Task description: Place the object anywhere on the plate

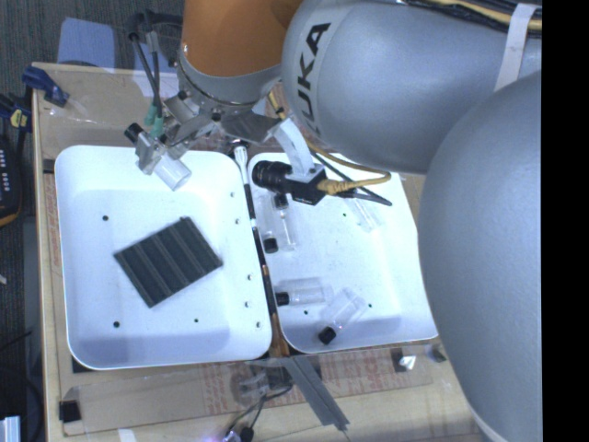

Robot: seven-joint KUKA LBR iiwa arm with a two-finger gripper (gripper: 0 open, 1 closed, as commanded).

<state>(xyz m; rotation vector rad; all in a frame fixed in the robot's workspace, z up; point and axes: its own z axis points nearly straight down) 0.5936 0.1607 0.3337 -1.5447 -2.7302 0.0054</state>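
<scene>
Bench wood shows as a pale strip along the far left, with the left bin set on it. This bin is shallow and white with rounded corners. On its floor lies the plate, a dark grey ribbed slab turned at a slant, left of the bin's middle and clear of all four walls. Nothing rests on the plate.

Above the bin's far left corner hangs the gripper, a cluster of metal parts with a green fitting, reaching down and leftward from the wrist. A clear piece sits right at its lower end, above the bin's far rim. I cannot tell if that piece belongs to the gripper or is something carried, and I cannot tell if the gripper is spread or pressed together. The plate lies below and slightly to the right of it in this view, apart from it.

Further right, a black cylinder with a yellow-tipped cable juts from the wrist over the seam where the two bins meet. The right bin holds the loose objects: a clear tube with a dark end close to the seam, another clear tube lower down, a clear block just beside it, and a small black cap by the near wall. All of these lie well apart from the gripper, to its right and nearer the camera, and none touches the plate.

The arm, grey with an orange band, covers the upper right.
</scene>
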